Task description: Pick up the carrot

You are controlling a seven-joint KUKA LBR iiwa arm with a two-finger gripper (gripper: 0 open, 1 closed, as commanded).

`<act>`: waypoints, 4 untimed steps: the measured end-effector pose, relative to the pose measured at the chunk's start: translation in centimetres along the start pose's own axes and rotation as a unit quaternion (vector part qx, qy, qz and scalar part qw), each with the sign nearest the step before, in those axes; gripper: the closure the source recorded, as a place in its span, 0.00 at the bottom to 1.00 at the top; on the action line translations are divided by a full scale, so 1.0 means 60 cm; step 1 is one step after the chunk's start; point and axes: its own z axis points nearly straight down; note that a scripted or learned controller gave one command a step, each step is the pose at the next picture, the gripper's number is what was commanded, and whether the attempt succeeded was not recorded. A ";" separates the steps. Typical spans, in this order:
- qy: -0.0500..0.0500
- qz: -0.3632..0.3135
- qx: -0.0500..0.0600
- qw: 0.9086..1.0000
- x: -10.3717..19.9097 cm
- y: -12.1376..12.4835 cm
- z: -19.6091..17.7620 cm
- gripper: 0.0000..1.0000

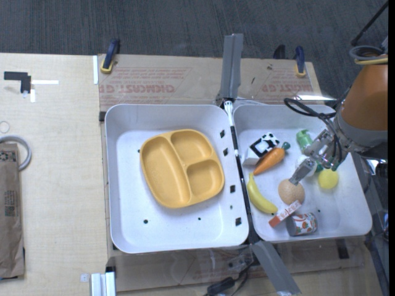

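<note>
The orange carrot (270, 160) with a green top lies tilted in the right bin (345, 227), near its left wall. My gripper (310, 159) hangs over the middle of that bin, to the right of the carrot and apart from it. It is open, with nothing between its fingers. Its lower fingertip (300, 173) sits just above a tan round potato (291, 192).
Around the carrot lie a black-and-white block (264, 145), a banana (261, 196), a green item (303, 139), a yellow lemon (328, 178), a can (302, 224) and a small red-white packet (287, 213). The left bin (123, 227) holds a yellow divided plate (182, 167).
</note>
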 end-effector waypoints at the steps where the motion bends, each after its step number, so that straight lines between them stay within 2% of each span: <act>1: 0.000 -0.061 0.000 0.998 0.018 0.074 0.105 0.00; 2: -0.002 -0.059 -0.001 0.998 0.015 0.074 0.089 1.00; 3: -0.002 -0.059 -0.001 0.998 0.016 0.074 0.089 0.00; 4: -0.002 -0.148 -0.001 0.989 -0.059 0.138 0.104 0.00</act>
